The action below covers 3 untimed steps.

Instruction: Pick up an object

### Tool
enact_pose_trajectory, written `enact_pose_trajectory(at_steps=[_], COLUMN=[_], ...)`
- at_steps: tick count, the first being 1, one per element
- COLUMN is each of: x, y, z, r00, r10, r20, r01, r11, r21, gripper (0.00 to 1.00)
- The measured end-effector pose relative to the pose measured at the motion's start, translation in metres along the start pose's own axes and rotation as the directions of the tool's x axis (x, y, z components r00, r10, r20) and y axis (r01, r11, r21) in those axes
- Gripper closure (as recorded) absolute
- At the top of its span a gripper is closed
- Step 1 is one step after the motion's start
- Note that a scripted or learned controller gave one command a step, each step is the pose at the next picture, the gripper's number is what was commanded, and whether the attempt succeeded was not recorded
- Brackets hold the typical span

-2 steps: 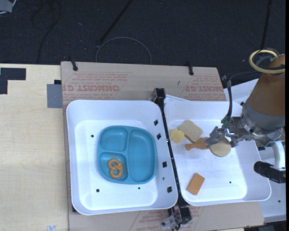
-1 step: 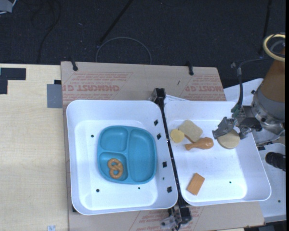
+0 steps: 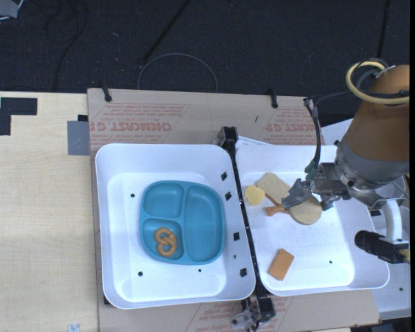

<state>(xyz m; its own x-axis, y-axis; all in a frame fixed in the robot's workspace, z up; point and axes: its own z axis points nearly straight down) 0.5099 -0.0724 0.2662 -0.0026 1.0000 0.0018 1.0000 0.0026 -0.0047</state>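
We log a cluster of small items in the upper middle of the right bin (image 3: 363, 272): a tan bread-like slice (image 3: 272, 185), a small yellow round piece (image 3: 254, 196) touching its lower left edge, a short orange stick-like piece (image 3: 274, 210) just below, and a pale tan disc (image 3: 306, 214) to the right of that. Any of these could serve as the object to pick; none is lifted clear of the bin floor as far as we can see.

The gripper (image 3: 299, 195) sits low over this cluster, its dark tip overlapping the upper left edge of the pale tan disc and lying just beside the orange stick-like piece. We cannot tell from this angle how the tool's tips stand, nor whether anything sits between them.

An orange rectangular block (image 3: 281, 263) lies alone lower in the same bin, well apart from the cluster and the gripper.

The arm (image 3: 380, 126) enters from the right, its orange band above a grey wrist, with a yellow cable loop (image 3: 363, 71) at the top.

In the left bin (image 3: 117, 268) we note a blue divided plate (image 3: 183, 221). A pretzel (image 3: 166, 241) rests in its lower left compartment.

Both bins sit on a cardboard sheet (image 3: 173, 120) on the light wooden bench (image 3: 34, 213).
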Motion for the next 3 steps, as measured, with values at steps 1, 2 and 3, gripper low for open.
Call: enact_pose_trajectory(at_steps=[1, 2, 3], x=[0.060, 0.115, 0.157], y=[-0.001, -0.002, -0.002], z=[0.004, 0.026, 0.035], r00=[1.000, 1.000, 1.000], r10=[-0.001, -0.001, -0.001], r20=[0.000, 0.000, 0.001], r01=[0.001, 0.001, 0.001], r11=[1.000, 1.000, 1.000], r21=[0.000, 0.003, 0.002], gripper=[1.00, 1.00, 1.00])
